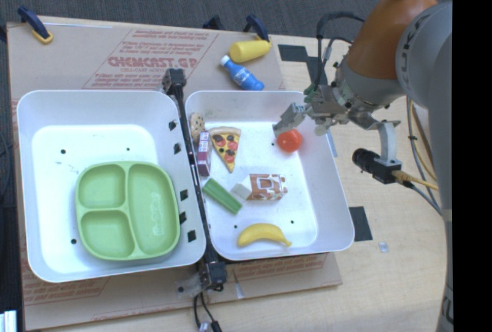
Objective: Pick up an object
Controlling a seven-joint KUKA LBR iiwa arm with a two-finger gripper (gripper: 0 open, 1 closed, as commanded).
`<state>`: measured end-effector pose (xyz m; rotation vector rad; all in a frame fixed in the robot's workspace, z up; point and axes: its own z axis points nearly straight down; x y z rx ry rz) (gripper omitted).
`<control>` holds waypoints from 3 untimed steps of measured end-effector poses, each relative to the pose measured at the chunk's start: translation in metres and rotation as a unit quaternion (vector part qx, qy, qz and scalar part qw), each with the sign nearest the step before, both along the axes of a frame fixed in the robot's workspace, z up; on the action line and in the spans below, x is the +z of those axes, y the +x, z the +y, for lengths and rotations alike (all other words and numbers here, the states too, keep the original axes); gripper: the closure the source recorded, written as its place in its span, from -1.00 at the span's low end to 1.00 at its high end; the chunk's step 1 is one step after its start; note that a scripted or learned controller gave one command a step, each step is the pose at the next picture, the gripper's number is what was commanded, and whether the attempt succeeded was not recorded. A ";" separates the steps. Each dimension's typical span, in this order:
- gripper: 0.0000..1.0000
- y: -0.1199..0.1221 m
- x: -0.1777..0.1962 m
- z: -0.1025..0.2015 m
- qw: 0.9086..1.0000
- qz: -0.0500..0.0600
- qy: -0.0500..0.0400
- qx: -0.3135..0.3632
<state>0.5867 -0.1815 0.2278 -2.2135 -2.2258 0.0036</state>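
My gripper (297, 123) hangs over the upper right part of the right bin (332, 200), reaching in from the right. A red tomato (290, 141) lies on the bin floor just below it, close to or touching the gripper's lower tip. Further left are a pizza slice (226, 147), a dark red bar (203, 154) by the bin's left wall and a small cookie (197, 124). Lower down lie a green block (221, 195), a red and white carton (265, 187) and a yellow banana (263, 235). Nothing is visibly held.
The left bin (38, 131) holds a green divided plate (127, 209). Behind the bins, on the cardboard, lie a yellow object (249, 51) and a blue bottle (242, 74). A black clamp (174, 79) sits where the bins meet. Cables hang to the arm's right.
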 end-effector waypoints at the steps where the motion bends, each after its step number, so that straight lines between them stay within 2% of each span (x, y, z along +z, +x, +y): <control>1: -1.00 -0.017 -0.134 -0.030 1.000 0.001 0.000 0.000; 2: 1.00 -0.017 -0.124 -0.029 1.000 0.001 0.000 0.002; 3: -1.00 -0.017 -0.124 -0.029 1.000 0.001 0.000 0.003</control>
